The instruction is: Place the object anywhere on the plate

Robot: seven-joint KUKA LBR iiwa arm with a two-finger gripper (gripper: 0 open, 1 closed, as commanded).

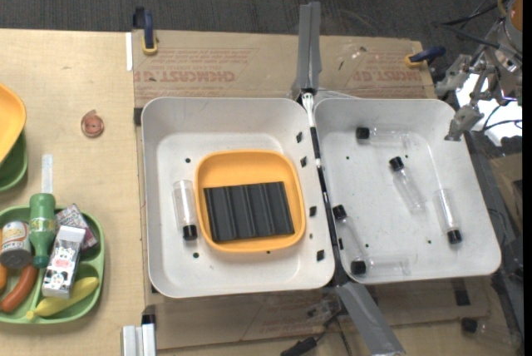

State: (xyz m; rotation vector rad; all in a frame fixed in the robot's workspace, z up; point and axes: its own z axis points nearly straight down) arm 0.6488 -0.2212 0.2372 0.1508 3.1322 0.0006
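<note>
We judged the clear vial [407,186] near the gripper [462,115] light, stiff and slick; take it mid-barrel, crosswise. Whether the gripper was closed, we could not tell.

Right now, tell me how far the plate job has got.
Nothing looks done: the square orange plate carries just its dark ribbed insert. A clear black-capped vial lies beside it in the left white bin; more vials remain in the right bin. The gripper sits at that bin's far corner; the placing is left.

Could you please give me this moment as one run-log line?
gripper: above right bin's far corner | dark ridged block: on orange plate | clear tube: beside plate
</note>
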